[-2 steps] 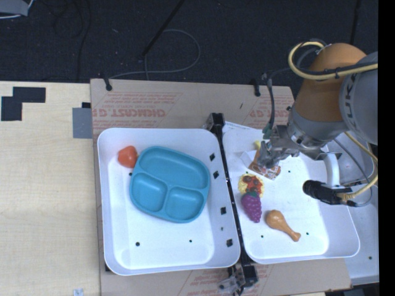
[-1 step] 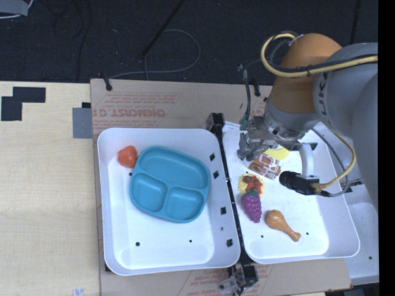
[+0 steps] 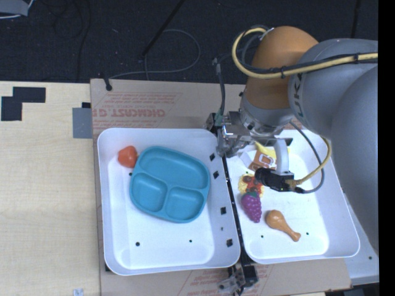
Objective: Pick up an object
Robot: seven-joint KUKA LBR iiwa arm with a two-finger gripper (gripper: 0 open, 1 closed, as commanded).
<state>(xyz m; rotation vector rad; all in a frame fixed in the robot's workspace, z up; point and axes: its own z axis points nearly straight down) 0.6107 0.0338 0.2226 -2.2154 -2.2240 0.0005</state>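
From my console the grey arm [image 3: 345,103] is closest to the lens. It bulks in from the right, with its orange band [image 3: 284,48] above the wrist. The hand [image 3: 228,145] sits at the far end of the wall shared by the two bins, and I cannot tell whether it is spread or pressed together. I see nothing held in it.

The desk [image 3: 43,196] is pale wood, with a black stepped patch [image 3: 21,100] and a grey square [image 3: 81,122] stuck on it. A cardboard sheet [image 3: 154,106] lies under both bins. Its red printing faces away from me and I cannot read it reliably. Behind the desk the floor [image 3: 92,29] is dark, with loose cables [image 3: 173,42] trailing over it.

The things to pick are mostly in the right bin [image 3: 321,239]. Purple grapes [image 3: 251,206] lie near the shared wall and a tan drumstick [image 3: 281,224] lies just beside them toward me. An orange-and-white packet [image 3: 262,160] and a yellow piece [image 3: 265,148] are close under the wrist. Any label on the packet is too small to read.

In the left bin [image 3: 160,245] a blue three-part tray [image 3: 170,184] takes the middle. An orange ball [image 3: 128,156] touches its far left corner.

Both bins are bare along the near edge. The right bin also has open floor on its right side.
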